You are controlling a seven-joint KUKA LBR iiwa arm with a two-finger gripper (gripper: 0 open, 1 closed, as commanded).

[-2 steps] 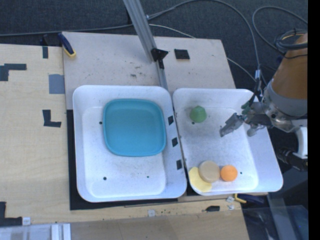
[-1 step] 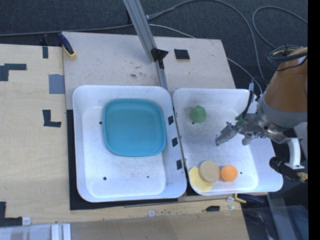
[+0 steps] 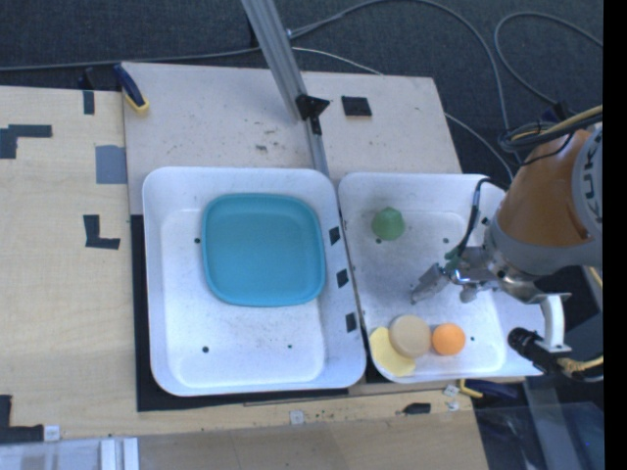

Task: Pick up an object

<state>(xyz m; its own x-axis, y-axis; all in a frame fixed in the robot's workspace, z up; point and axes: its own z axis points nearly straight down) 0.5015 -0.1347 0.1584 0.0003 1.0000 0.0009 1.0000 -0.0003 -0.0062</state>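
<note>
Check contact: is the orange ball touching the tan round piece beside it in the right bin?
Cannot tell. In the camera view the orange ball sits right against the tan round piece, with no plain gap or contact visible.

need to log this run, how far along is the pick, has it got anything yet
Done: the arm has reached into the right bin. In hand: the gripper hangs over bare bin floor with nothing visible between its fingers. Left: the grasp and lift. The green ball, orange ball and tan round piece on a yellow piece all lie in that bin; the blue plate lies in the left bin.
</note>
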